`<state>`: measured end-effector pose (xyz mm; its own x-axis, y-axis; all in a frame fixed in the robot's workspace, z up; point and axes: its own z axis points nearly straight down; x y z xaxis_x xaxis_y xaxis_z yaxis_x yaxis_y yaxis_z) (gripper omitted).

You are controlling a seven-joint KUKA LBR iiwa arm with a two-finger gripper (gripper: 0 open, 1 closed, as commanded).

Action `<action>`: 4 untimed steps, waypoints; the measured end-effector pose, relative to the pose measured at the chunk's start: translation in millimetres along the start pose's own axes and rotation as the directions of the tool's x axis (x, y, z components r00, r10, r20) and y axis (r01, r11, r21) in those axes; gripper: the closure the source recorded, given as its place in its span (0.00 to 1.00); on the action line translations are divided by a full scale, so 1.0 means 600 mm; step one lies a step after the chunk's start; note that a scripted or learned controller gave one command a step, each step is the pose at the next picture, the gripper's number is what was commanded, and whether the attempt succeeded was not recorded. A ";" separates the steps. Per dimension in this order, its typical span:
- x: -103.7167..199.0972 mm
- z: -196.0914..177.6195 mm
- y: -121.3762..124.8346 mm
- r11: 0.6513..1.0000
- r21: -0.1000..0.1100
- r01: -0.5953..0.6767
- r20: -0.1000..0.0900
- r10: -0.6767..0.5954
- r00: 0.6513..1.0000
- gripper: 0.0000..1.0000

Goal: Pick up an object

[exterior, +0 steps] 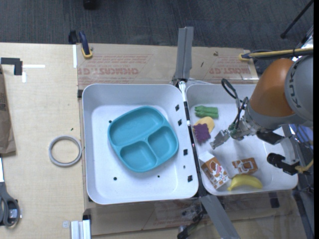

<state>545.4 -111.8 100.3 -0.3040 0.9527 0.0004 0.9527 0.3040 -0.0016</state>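
We see two white bins side by side: the left bin (94, 148) holds one teal divided plate (143, 138) with three compartments; the right bin (279, 180) holds the small things, and its right part is covered by the arm (276, 91), whose grey body and orange band run off the frame's edge. The gripper (219, 141) hangs low over the middle of the right bin; we cannot tell how its jaws stand, and nothing is visibly held. We count six small objects there: one green piece (206, 111) at the back, one yellow piece (208, 125) half hidden under one purple piece (202, 132), two printed cartons (215, 173) and (244, 166), one banana (245, 183). On the bench to the left lies one grey ring (65, 150); scissors (7, 209) are cut off at the edge.
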 end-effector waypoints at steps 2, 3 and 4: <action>-0.116 -0.035 -0.085 1.000 0.000 0.006 0.001 -0.006 1.000 0.00; -0.042 -0.035 -0.132 0.993 -0.001 0.115 -0.001 -0.115 0.993 0.00; -0.056 0.015 -0.132 0.999 0.000 -0.043 -0.001 0.043 0.999 0.00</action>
<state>480.2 -167.6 91.1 -0.2630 0.9648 0.0014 0.9648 0.2630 -0.0013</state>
